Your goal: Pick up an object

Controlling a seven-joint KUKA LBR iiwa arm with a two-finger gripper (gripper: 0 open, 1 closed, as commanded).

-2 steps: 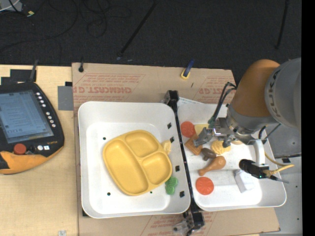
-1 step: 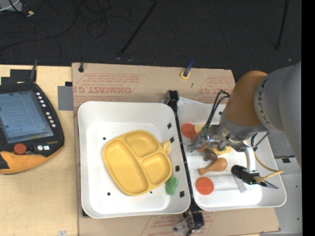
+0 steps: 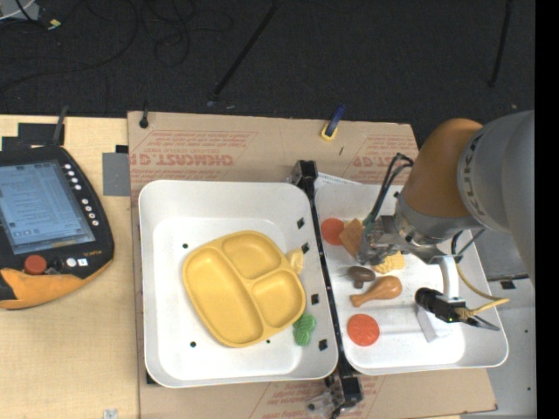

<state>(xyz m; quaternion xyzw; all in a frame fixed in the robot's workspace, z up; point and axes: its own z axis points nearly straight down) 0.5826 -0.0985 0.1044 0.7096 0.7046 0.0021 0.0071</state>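
Observation:
My gripper (image 3: 376, 250) is down inside the right bin (image 3: 489, 352), near its middle. It hangs over a yellow corn-like piece (image 3: 394, 263) and right beside a tan piece (image 3: 352, 234). Just left of that lies a red-orange round piece (image 3: 332, 230). A brown mushroom-shaped piece (image 3: 360, 275) and a tan drumstick (image 3: 377, 291) lie just below the gripper. Nearer the front sits a red disc (image 3: 363, 329). The wrist hides what is directly under the gripper.
The left bin (image 3: 162, 234) holds a yellow divided plate (image 3: 243, 285) and a small green piece (image 3: 304, 330) at the plate's lower right. A divider wall (image 3: 316, 260) separates the bins. A tablet-like pendant (image 3: 48, 225) lies at the far left of the bench.

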